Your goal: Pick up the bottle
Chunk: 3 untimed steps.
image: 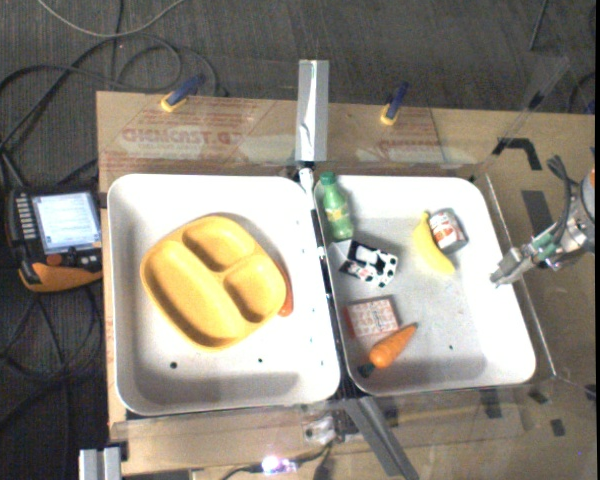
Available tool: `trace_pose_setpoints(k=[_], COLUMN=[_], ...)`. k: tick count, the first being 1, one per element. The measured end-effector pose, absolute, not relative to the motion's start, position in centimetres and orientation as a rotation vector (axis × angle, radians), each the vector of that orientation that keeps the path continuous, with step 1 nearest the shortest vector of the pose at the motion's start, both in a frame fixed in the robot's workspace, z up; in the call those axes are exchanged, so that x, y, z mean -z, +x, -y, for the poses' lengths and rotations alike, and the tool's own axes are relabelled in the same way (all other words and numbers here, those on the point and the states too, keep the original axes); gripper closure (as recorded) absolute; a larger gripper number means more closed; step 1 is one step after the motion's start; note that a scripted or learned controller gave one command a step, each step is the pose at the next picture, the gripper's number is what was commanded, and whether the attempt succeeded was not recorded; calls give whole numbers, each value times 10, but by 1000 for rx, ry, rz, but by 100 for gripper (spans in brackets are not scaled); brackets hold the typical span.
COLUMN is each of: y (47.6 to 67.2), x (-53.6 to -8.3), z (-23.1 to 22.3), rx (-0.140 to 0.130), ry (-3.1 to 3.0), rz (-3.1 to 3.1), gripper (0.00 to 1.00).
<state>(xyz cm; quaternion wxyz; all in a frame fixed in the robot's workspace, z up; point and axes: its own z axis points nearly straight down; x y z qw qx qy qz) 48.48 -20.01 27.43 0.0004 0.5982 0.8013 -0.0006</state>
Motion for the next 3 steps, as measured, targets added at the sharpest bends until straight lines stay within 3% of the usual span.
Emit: trace_pose_setpoints(k=[2, 3], y=[487, 484], x=[-291, -255], z=[199, 223], rx=[2, -1], ry=[1876, 1039], rz=[-2520, -2965], gripper=[100, 100])
